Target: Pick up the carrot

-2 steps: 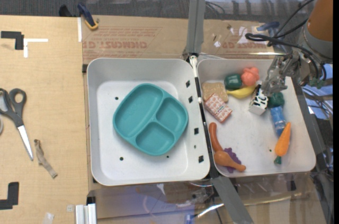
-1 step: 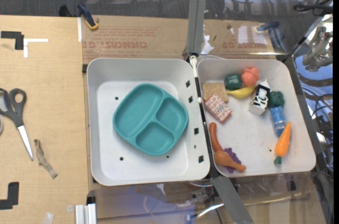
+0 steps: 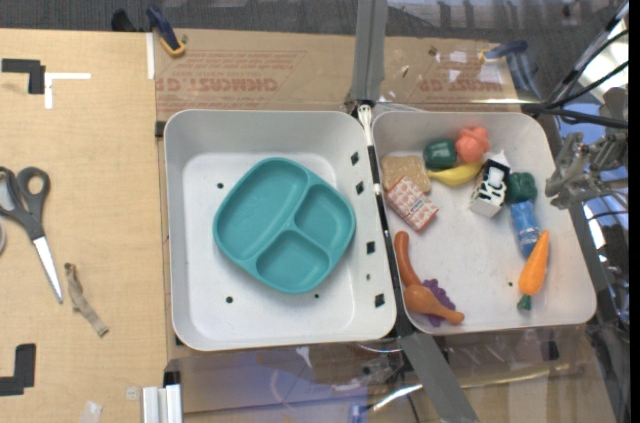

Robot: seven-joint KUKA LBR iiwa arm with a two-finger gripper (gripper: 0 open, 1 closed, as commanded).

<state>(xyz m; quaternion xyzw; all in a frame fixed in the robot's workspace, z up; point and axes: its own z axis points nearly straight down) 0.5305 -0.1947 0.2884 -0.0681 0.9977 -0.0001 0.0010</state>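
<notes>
The carrot (image 3: 535, 264), orange with a small green tip at its lower end, lies tilted near the right wall of the right bin (image 3: 480, 246). Just above it a blue bottle (image 3: 525, 221) almost touches its top. A grey metal gripper (image 3: 563, 177) hangs at the right rim of that bin. It is up and to the right of the carrot, well apart from it, and nothing shows between its tips.
The right bin also holds a black-and-white carton (image 3: 490, 187), banana (image 3: 455, 175), green pepper (image 3: 438, 153), orange fruit (image 3: 472, 143), toast (image 3: 405, 171), cracker box (image 3: 413, 204), sausage (image 3: 403, 256) and purple grapes (image 3: 436, 292). A teal divided plate (image 3: 285, 226) fills the left bin. Scissors (image 3: 35, 216) lie on the bench.
</notes>
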